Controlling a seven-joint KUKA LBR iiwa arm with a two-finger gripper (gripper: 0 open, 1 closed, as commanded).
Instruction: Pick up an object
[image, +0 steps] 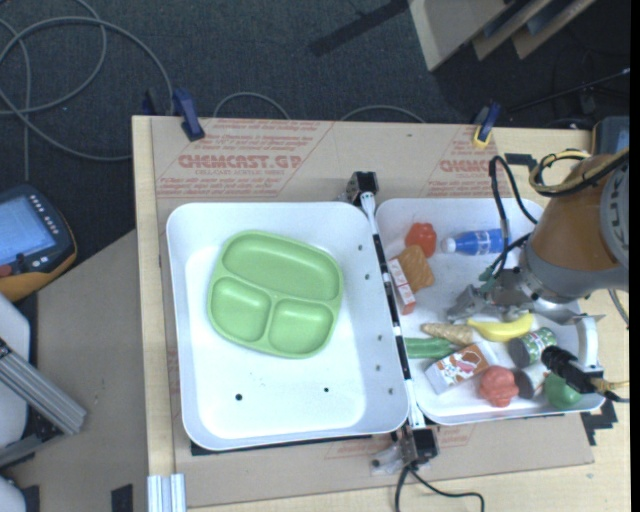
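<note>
The tool (478, 297) hangs low in the right bin (440, 215), and whether it is wide or narrow I cannot tell. The banana (503, 327) lies just beside it, toward the bin's near edge, long axis running left to right.

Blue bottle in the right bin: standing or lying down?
Lying down. The bottle rests on its side on the right bin's floor near the far wall, white cap toward the left.
</note>
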